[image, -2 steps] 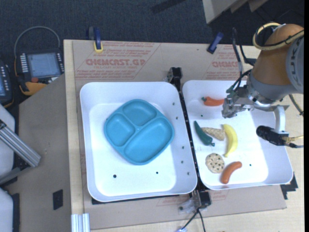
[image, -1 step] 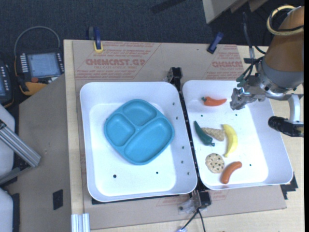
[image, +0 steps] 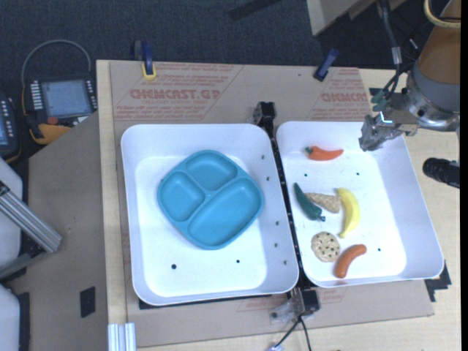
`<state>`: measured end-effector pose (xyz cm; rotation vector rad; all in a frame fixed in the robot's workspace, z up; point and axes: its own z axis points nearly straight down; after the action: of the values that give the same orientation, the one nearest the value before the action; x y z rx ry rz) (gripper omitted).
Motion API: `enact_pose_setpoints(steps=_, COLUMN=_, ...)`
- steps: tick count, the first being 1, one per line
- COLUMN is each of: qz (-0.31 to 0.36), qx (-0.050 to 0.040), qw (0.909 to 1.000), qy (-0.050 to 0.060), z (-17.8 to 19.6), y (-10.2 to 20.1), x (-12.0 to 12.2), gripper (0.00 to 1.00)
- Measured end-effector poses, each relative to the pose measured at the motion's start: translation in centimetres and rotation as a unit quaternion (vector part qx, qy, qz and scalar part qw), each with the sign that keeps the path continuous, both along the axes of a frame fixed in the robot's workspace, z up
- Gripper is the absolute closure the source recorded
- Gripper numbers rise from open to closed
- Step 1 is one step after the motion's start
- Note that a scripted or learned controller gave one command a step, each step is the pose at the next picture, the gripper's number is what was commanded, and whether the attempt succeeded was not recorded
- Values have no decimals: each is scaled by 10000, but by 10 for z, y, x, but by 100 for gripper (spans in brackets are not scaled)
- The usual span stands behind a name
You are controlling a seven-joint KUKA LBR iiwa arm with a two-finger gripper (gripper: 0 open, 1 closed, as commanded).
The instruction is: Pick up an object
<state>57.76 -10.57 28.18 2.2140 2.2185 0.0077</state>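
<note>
Jaws (image: 371, 139) hang over the far right corner of the right bin (image: 417, 196), at the end of the grey arm (image: 439, 86) reaching in from my right, and from this slanted view I cannot tell how they stand or whether anything is between them. Just left of them I see a small orange chili pepper (image: 325, 153) lying on the bin floor. Nearer me in that bin, a dark green pepper (image: 308, 202), a beige wedge (image: 322, 201) and a banana (image: 349, 210) sit close together, with a speckled cookie (image: 325, 246) and a sausage (image: 349, 260) below them. Across the worktop (image: 110, 159), the left bin (image: 139, 196) carries a blue divided plate (image: 210, 198).
</note>
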Motion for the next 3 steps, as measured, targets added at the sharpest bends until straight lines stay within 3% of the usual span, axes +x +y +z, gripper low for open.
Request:
enact_pose_setpoints(steps=1, qz=-5, qx=2, qw=10000, qy=18, z=17, y=0, x=1, gripper=100)
enact_pose_setpoints(steps=2, qz=19, qx=22, qw=10000, qy=55, z=10, y=55, x=-2, gripper=100)
enact_pose_setpoints(steps=3, qz=18, qx=21, qw=10000, qy=69, z=-20, y=105, x=-11, gripper=100)
